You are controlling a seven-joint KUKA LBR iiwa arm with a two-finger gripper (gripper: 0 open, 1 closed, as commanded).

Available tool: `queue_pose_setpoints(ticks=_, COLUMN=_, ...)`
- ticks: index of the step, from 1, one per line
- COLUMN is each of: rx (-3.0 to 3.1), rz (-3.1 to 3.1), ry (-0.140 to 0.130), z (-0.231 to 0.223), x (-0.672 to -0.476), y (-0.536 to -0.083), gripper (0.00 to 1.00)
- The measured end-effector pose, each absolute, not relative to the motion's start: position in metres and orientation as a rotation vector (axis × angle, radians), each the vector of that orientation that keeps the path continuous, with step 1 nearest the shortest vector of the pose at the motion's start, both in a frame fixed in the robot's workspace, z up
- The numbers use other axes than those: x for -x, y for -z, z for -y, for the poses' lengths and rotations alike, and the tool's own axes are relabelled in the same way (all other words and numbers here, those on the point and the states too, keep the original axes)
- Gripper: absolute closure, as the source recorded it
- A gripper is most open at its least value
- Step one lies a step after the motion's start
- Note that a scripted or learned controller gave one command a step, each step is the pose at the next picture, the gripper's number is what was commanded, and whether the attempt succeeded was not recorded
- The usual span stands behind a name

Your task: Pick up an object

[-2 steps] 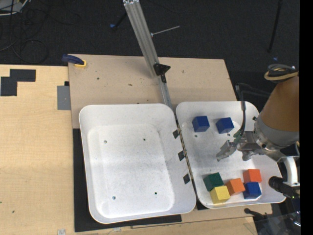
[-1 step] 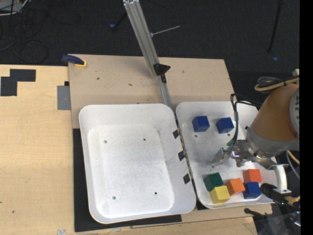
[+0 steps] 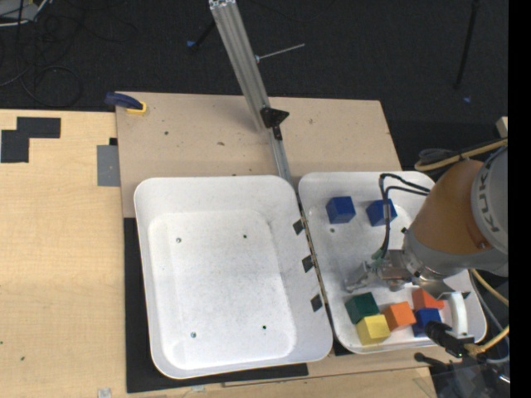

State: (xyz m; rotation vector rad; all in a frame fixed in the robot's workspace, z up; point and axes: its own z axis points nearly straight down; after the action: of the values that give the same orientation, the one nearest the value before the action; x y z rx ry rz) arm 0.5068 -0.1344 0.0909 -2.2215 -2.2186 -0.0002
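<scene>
Presently, two shallow white bins are seen side by side on the counter (image 3: 332,131): the left bin (image 3: 158,201) and the right bin (image 3: 319,191), joined along a seam with black clips. The arm (image 3: 452,214), grey with an orange band, is reached in from the right over the right bin, and its hand (image 3: 362,279) is lowered near the bin's floor, just above a green block (image 3: 360,307). Whether the hand is spread or pressed together cannot be told, and nothing is seen gripped by it. The blocks are gathered in the right bin: two blue blocks, one (image 3: 340,209) and the other (image 3: 380,213), are placed near its far side, while a yellow block (image 3: 373,328), an orange block (image 3: 400,314) and another blue block (image 3: 428,318) are clustered beside the green one at the near edge. A slanted aluminium rail (image 3: 245,60) is fixed behind the bins.
</scene>
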Motion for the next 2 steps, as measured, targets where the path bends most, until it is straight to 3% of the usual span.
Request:
queue_pose_setpoints(ticks=1, rx=2.228, rz=2.208, ry=0.000, z=0.136, x=-0.506, y=-0.102, gripper=1.00)
queue_pose_setpoints(ticks=2, rx=2.222, rz=2.223, ry=0.003, z=0.132, x=-0.500, y=-0.161, gripper=1.00)
